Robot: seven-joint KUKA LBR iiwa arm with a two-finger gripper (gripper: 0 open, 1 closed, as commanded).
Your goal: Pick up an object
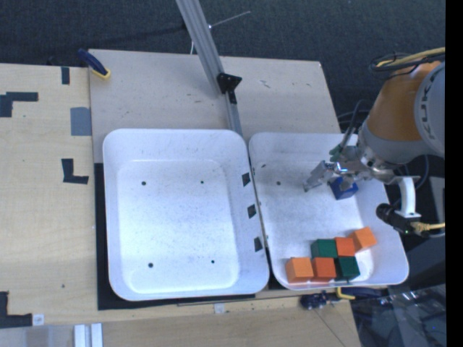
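Reaching in from the right, the gripper (323,177) hangs over the upper middle of the right bin (289,150); whether it is released or clenched cannot be told. A blue object (343,189) sits just beside the wrist, partly hidden by it; contact cannot be judged. Well apart, toward the near edge of the bin, lies a cluster of orange blocks (299,268) and green blocks (325,248), packed touching one another, one orange block (365,238) tilted at the right end. Bare floor lies between gripper and cluster. The left bin (173,208) adjoins. A metal rail (206,38) slants above the bins' shared edge.
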